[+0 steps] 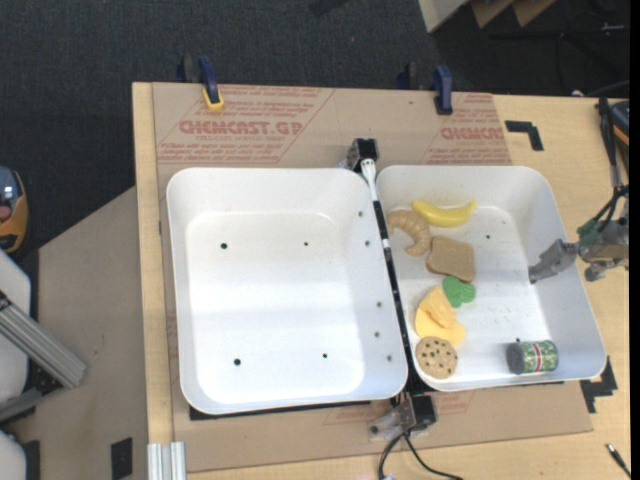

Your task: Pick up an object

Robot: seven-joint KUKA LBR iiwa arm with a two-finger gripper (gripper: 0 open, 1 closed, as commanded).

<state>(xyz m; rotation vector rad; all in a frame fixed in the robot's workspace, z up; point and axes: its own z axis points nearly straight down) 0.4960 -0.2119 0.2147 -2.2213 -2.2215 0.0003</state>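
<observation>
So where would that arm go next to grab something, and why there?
Probably left and a little toward the camera, then down over the small can. The gripper sits at the right bin's right edge, and the can lies nearest, apart from the clustered food.

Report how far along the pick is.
Done: nothing lifted; the banana, croissant, cookie and can all lie in the right bin. In hand: the pincer sits over that bin's right rim, holding nothing visible. Left: reach an object, grip, lift.
</observation>
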